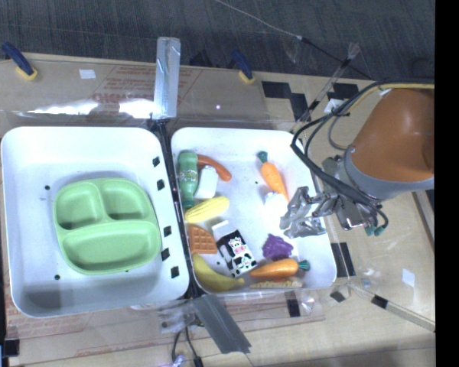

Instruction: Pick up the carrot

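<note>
So there are two carrots in the right bin (214,138): one (272,176) near the top right, tilted, and another (275,268) lying along the bottom edge by the grapes (276,246). The gripper (300,219) hangs over the bin's right side between them, touching neither. It's a shiny blur, so honestly can't tell how the fingers are set. The left bin (15,205) holds a green tray (105,225).

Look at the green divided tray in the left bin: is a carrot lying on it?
No. The green tray holds no food; both carrots lie in the right bin.
</note>
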`<state>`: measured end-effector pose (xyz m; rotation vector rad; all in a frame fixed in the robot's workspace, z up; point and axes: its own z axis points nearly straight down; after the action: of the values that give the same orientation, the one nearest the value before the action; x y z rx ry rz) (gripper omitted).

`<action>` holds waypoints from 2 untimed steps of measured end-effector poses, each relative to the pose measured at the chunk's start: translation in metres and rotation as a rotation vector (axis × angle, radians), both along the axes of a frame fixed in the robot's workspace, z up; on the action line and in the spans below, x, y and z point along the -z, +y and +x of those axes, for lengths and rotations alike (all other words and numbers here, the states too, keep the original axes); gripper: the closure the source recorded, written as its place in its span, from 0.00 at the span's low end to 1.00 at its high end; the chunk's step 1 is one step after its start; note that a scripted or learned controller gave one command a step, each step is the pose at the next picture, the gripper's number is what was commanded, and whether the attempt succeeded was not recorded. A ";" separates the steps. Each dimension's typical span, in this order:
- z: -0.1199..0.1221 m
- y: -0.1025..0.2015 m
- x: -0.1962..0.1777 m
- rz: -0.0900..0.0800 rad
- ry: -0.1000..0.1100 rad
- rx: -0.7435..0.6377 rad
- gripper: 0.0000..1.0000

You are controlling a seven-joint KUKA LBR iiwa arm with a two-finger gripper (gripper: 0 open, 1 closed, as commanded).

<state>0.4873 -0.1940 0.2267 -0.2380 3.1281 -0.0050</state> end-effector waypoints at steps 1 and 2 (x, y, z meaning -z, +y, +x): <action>0.050 -0.017 -0.008 0.002 0.000 0.246 1.00; 0.035 0.078 0.016 0.005 0.006 0.588 1.00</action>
<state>0.5219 -0.1158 0.2105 0.6799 3.0699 0.0017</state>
